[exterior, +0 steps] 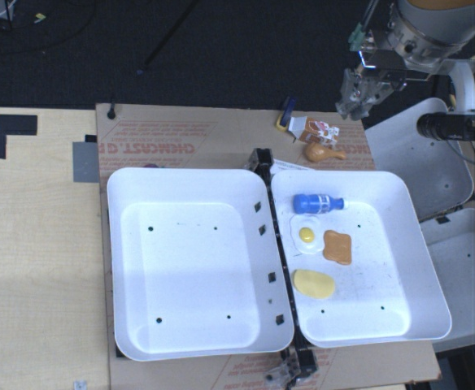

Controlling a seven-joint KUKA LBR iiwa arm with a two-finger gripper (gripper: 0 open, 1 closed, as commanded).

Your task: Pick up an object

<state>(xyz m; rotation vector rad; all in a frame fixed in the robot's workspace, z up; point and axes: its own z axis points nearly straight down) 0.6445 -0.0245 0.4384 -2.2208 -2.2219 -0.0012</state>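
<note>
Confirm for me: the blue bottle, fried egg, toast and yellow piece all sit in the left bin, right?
Not quite. In the camera view the blue bottle, fried egg, toast and yellow piece all sit in the right bin, not the left one.

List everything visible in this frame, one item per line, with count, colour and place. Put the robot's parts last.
Bins: 2, white, side by side on the bench.
Toy bottle: 1, blue with white band, far end of the right bin.
Toy fried egg: 1, white with yellow yolk, right bin, just nearer than the bottle.
Toy toast: 1, brown, right bin, right of the egg.
Yellow toy piece: 1, yellow, right bin, nearer than the egg.
Small toys: a few, blue, orange and red-white, on the cardboard beyond the right bin.
Cardboard sheet: 1, brown, under the bins.
Arm: 1, grey with orange band, upper right.
Tool: 1, dark, raised beyond the right bin.
</note>
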